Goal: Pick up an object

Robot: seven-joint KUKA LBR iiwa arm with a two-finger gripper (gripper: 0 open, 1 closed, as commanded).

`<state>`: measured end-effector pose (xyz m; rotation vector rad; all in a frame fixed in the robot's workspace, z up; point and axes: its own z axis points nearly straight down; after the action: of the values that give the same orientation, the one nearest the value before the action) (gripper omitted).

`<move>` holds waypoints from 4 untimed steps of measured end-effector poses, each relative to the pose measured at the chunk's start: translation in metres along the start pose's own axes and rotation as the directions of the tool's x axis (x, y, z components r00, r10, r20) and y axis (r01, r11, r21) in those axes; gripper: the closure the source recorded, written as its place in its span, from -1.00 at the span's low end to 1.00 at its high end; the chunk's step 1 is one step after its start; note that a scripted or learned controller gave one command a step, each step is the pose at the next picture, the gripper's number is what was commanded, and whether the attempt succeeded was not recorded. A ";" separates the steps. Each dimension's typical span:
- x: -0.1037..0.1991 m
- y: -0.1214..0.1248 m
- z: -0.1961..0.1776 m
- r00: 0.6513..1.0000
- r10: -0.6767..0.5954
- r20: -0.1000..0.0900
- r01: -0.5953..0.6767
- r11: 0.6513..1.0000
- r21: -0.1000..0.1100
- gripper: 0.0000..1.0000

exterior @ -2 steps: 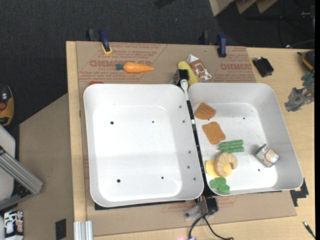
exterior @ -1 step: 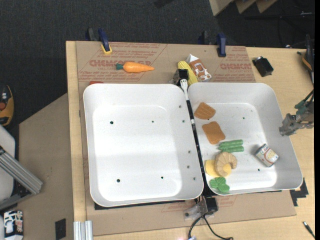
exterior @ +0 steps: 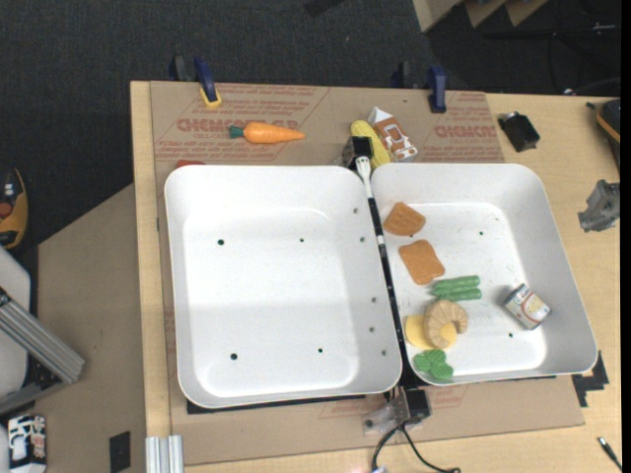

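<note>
The right bin (exterior: 552, 254) holds several small toy foods. Two orange-brown flat pieces (exterior: 404, 220) (exterior: 421, 261) lie near its left wall. Below them are a green bean pod (exterior: 455, 287), a tan croissant-like piece (exterior: 449, 315) resting on a yellow slice (exterior: 420, 334), and a green leafy piece (exterior: 432, 365) at the front rim. A small silver can (exterior: 527, 306) lies on its side toward the right wall.
The left bin (exterior: 276, 284) sits beside the right one, their rims touching. Behind the bins on the cardboard lie a carrot (exterior: 266, 133), a yellow banana (exterior: 365, 136) and a brown-white carton (exterior: 394, 138). A black block (exterior: 520, 131) and a grey part (exterior: 598, 205) sit at the right.
</note>
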<state>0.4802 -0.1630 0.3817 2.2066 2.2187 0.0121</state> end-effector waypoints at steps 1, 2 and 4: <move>0.029 0.002 -0.164 1.000 0.001 0.002 -0.001 1.000 -0.008 1.00; 0.107 -0.001 -0.020 1.000 -0.003 -0.007 0.003 1.000 0.029 1.00; 0.218 0.001 -0.067 1.000 -0.003 -0.004 0.003 1.000 0.024 1.00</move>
<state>0.4787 0.0555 0.4484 2.2168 2.2363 -0.0104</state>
